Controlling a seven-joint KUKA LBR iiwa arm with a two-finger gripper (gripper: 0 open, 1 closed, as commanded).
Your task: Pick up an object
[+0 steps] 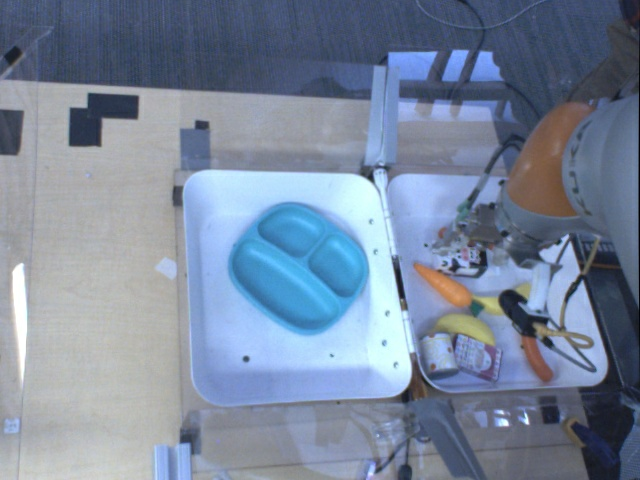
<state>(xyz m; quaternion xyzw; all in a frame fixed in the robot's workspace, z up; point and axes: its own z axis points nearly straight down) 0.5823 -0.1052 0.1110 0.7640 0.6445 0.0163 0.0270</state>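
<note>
Jaws low over right bin (pixel 408 268), near carrot (pixel 443 285); labels illegible.

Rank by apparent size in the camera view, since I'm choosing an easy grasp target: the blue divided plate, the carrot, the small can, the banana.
1. Blue divided plate, by far the largest.
2. Carrot and banana: similar in length, too close to rank.
3. Small can, the smallest.

A pale wooden bench top (pixel 90 268) fills the left side, marked with black tape patches (pixel 100 116) near its far edge. Beyond it lies grey ribbed carpet (pixel 250 13) — a thin cable (pixel 470 6) loops across it at upper right.
</note>
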